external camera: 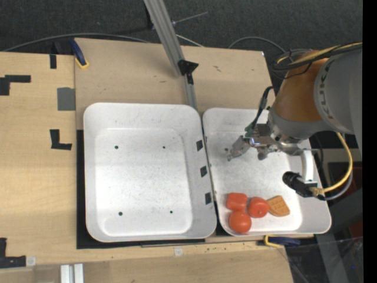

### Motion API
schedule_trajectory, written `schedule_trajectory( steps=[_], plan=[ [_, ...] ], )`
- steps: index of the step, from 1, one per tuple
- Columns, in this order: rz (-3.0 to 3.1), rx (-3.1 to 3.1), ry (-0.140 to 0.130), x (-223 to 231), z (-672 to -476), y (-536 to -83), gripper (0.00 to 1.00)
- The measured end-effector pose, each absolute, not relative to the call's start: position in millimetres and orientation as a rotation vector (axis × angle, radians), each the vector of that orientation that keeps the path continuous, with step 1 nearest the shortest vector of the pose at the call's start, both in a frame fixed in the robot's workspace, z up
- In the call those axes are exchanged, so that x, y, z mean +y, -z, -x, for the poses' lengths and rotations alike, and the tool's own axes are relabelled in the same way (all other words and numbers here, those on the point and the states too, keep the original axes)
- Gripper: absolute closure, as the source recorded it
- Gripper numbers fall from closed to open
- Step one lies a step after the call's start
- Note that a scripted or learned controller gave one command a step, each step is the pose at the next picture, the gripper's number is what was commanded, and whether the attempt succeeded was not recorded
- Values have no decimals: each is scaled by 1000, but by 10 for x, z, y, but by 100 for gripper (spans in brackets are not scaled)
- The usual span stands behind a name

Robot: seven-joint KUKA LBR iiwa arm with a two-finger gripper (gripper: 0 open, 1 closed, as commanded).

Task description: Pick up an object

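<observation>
Three red rounded objects lie clustered at the near end of the right bin (pixel 231 122): one (pixel 237 201) on the left, one (pixel 258 207) to its right and one (pixel 240 221) nearest the front rim. A tan-orange piece (pixel 278 206) lies just right of them. The gripper (pixel 234 151) hangs over the middle of the right bin, pointing left toward the divider. It is well behind the red objects, apart from them, and I see nothing in it.
The left bin (pixel 141 170) adjoins the right one. A slanted metal pole (pixel 171 40) crosses the bench at the back. The arm's orange band (pixel 300 99) and a yellow cable (pixel 344 175) overhang the right bin's right rim.
</observation>
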State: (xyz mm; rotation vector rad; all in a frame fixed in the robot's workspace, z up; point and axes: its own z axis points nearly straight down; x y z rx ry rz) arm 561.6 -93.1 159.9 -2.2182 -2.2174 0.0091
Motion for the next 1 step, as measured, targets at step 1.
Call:
schedule_trajectory(
  steps=[1],
  plan=[
    [2217,-2218,-8,-939,-5622,-1158,0]
  ],
)
